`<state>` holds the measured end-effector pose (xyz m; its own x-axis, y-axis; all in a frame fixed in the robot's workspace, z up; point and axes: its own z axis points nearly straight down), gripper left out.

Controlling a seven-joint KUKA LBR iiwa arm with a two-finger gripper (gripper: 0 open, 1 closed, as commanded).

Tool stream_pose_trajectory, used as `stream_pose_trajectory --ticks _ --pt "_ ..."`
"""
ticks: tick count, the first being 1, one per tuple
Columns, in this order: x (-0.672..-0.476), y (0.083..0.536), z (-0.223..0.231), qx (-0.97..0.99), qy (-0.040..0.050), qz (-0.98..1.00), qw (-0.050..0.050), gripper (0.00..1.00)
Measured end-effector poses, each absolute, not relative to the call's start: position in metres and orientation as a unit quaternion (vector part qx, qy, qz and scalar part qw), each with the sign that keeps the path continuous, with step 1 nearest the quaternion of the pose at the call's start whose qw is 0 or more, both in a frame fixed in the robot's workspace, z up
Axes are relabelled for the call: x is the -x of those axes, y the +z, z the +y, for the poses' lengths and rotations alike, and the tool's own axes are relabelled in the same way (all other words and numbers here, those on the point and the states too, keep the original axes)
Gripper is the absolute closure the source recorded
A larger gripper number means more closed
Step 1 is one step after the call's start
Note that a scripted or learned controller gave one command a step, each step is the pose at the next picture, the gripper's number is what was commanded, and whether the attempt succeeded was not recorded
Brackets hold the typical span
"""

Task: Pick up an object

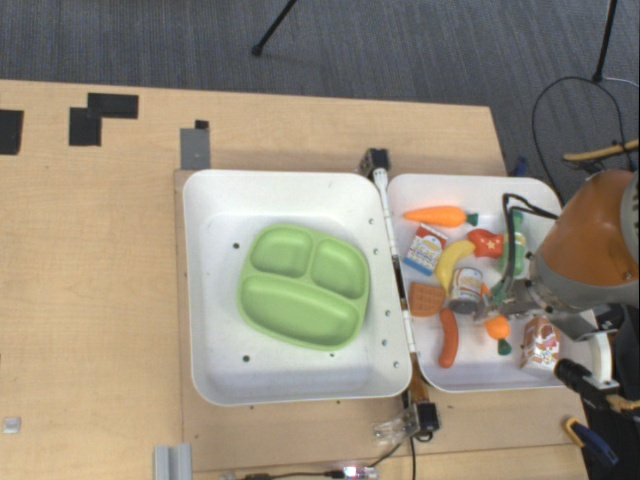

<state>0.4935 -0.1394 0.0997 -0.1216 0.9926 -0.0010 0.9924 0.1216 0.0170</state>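
Arm [590, 238] in from right, orange band up top; tool [497, 303] low, pointing left.

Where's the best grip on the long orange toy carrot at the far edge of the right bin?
Probably mid-body. The long orange toy carrot lies flat, lengthwise across the right white bin, thick middle tapering to its left tip, green stub at its right end. Come straight down from above, fingers closing across its narrow width. The bin's far wall sits close behind it, and a small blue-and-white carton is just in front, so clearance looks tight.

The tray [303, 287] is pale green in a white bin [215, 268]. The carrot [436, 215] is orange, the banana [452, 264] yellow, the sausage [449, 340] red.
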Motion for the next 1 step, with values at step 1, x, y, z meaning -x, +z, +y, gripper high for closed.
stream_pose_trajectory --ticks 1 --pt "-0.4921 0.1983 -0.0691 -0.666 0.0009 0.746 0.001 1.0"
